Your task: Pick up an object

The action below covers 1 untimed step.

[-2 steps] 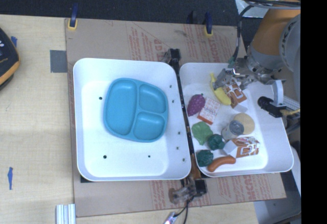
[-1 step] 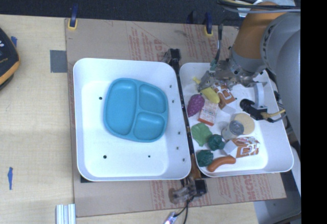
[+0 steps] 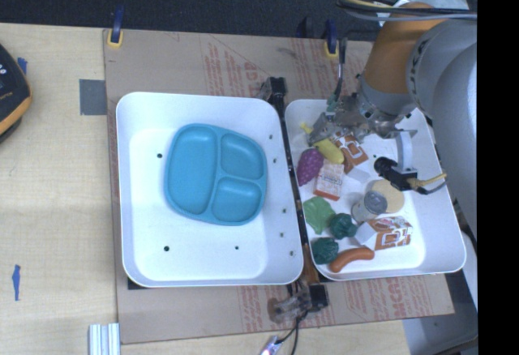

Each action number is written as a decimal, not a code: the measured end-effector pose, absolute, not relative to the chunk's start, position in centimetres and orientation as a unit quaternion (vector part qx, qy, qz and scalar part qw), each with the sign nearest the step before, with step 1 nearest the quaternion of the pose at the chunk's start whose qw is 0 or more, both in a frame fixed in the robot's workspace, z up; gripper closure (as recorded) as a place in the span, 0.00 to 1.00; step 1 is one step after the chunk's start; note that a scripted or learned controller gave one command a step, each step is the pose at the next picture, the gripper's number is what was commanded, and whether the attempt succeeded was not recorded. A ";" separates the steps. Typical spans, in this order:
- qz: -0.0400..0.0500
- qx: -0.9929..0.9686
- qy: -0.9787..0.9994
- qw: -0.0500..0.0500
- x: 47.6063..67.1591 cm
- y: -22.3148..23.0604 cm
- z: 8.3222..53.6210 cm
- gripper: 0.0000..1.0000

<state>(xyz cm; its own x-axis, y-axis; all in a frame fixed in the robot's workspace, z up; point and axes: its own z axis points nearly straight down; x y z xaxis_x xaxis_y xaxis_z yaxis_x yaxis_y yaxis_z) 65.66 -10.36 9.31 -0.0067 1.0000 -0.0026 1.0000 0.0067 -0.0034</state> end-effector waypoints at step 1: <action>0.001 -0.706 -0.708 0.000 65.7 -13.8 17.0 0.00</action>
<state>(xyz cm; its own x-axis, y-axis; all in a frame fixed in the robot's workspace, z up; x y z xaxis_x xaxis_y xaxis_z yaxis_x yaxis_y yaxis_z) 65.67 -13.81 17.01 -0.0030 1.0000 -0.0008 1.0000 0.0030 -0.0011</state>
